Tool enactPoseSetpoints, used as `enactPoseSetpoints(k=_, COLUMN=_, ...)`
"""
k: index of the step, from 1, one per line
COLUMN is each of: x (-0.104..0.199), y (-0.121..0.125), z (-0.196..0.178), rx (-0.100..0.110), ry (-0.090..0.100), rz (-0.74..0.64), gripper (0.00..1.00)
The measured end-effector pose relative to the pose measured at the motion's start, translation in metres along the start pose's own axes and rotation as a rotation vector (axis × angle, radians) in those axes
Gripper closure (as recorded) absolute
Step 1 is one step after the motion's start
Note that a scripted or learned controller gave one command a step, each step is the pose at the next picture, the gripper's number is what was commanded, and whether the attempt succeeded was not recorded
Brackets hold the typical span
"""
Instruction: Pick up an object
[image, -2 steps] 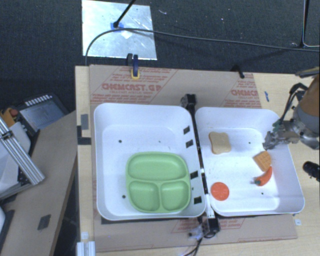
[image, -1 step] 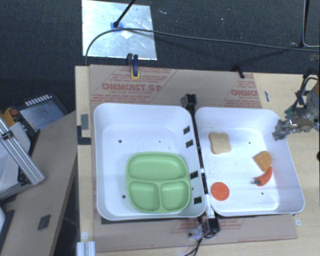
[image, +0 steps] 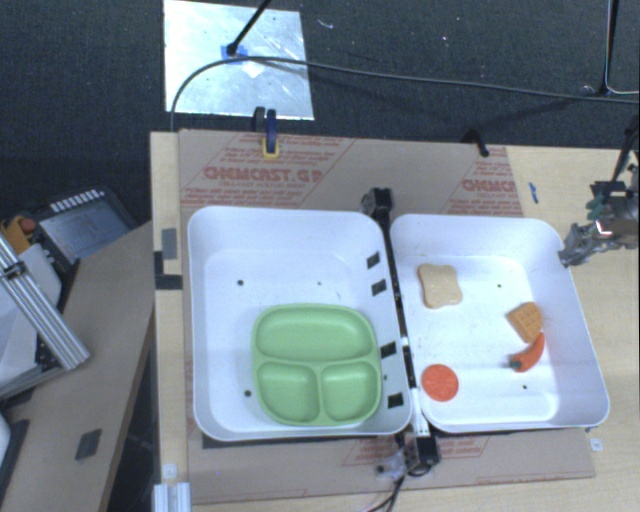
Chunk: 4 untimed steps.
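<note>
Two shallow white bins sit side by side on the bench, the left bin (image: 215, 250) and the right bin (image: 480, 400), meeting along a dark seam in the middle.

The left bin holds one thing: a green divided plate (image: 316, 362) with three compartments, one long section at the back and two smaller ones at the front. It lies flat toward the near right part of that bin.

The right bin holds four small items. One pale beige toast-shaped piece (image: 439, 285) lies toward the far left of the bin. One orange-brown cracker-like piece (image: 524, 320) lies toward the right side. One red-orange chili-shaped piece (image: 530, 354) lies just in front of that cracker, close enough that the two appear to touch or nearly so. One round orange-red disc (image: 439, 382) lies at the near left, well apart from the rest.

The gripper (image: 580, 245) shows at the right edge of the view, just beyond the far right corner of the right bin, outside its wall. It is small and partly cut off there, and how far its jaws are apart cannot be made out; nothing is seen between them. All four items rest on the bin floor, away from the gripper
</note>
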<state>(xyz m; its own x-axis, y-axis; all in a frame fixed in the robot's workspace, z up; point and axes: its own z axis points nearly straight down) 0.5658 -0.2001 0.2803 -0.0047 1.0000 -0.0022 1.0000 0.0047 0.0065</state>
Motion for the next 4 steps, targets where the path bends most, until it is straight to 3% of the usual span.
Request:
enactPoseSetpoints(k=3, x=0.15, y=-0.001, z=0.024, rx=0.005, ry=0.004, rz=-0.004, gripper=1.0)
enactPoseSetpoints(k=4, x=0.2, y=0.013, z=0.035, rx=0.005, ry=0.003, rz=-0.004, gripper=1.0)
